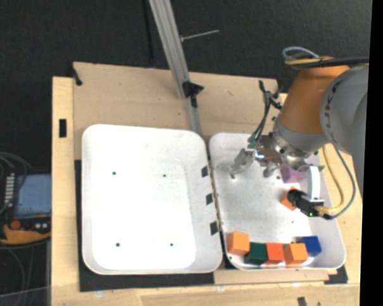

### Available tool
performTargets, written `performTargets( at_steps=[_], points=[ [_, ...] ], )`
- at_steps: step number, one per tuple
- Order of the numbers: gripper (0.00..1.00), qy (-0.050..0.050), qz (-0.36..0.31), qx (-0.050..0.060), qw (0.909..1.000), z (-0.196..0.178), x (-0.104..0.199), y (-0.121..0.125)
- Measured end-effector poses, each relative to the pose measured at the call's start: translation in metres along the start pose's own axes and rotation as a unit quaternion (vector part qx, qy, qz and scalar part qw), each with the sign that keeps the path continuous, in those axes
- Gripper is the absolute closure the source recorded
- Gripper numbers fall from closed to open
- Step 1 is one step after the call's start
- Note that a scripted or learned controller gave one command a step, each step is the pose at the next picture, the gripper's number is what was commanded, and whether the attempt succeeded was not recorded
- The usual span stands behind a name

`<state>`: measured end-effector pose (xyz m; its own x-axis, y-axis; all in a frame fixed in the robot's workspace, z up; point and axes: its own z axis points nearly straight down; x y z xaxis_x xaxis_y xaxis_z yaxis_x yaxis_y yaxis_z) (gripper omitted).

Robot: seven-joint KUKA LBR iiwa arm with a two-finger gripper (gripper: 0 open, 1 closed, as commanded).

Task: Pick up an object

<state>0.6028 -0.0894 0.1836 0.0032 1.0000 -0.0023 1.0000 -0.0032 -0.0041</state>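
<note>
Several small blocks lie along the front edge of the right bin [230, 201]: an orange block [239, 242], a green block [257, 252], two more orange blocks [274, 251] [296, 252] and a blue block [310, 244]. A purple piece [293, 175] and a small orange piece [287, 199] lie at the bin's right side, partly hidden by the arm's fittings. My gripper [254, 164] hangs over the back part of the right bin, well behind the row of blocks. Its fingers stand spread with nothing between them.
The left bin [89, 176] sits beside the right one, joined by dark clips [208, 197]. A slanted metal rail [174, 47] rises from behind the bins. Cables loop off the wrist at the right. A blue box [34, 196] and wires sit off the bench's left.
</note>
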Motion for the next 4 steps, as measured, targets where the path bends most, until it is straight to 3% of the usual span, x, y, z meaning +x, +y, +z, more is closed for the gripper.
performTargets(
  at_steps=[1,2,3,4],
  points=[
    [0.0,0.0,0.0,0.0,1.0,0.044,-0.004,-0.006],
    [1.0,0.002,0.004,-0.003,1.0,0.031,-0.003,-0.005],
    [1.0,0.001,0.0,-0.006,1.0,-0.032,-0.01,0.0],
    [1.0,0.002,-0.001,-0.003,1.0,-0.034,-0.01,0.001]
  ],
)
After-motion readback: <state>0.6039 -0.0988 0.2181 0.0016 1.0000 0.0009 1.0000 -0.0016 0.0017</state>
